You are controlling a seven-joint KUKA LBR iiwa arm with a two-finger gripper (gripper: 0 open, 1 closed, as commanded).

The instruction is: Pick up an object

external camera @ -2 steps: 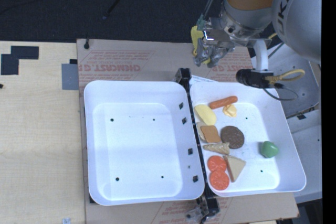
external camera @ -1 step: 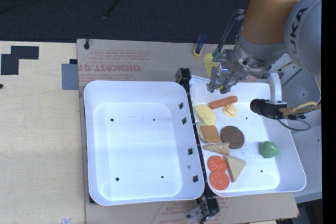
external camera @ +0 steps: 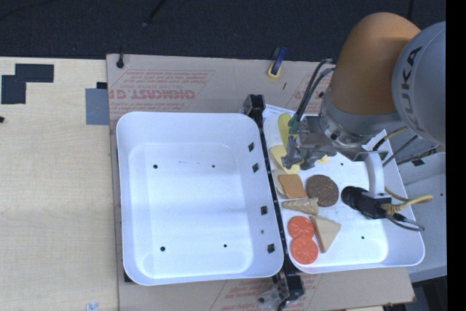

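Now my gripper (external camera: pixel 293 156) hovers over a yellow piece (external camera: pixel 278 154), grip state unclear; next I'd descend, beside the brown disc (external camera: pixel 322 190).

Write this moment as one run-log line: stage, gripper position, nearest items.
stage: reaching | gripper: low over right bin, above yellow piece | nearby: tan square, brown disc | lifted: nothing seen

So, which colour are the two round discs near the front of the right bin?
The two round discs are orange-red, seen clearly in the camera view, in the right bin.
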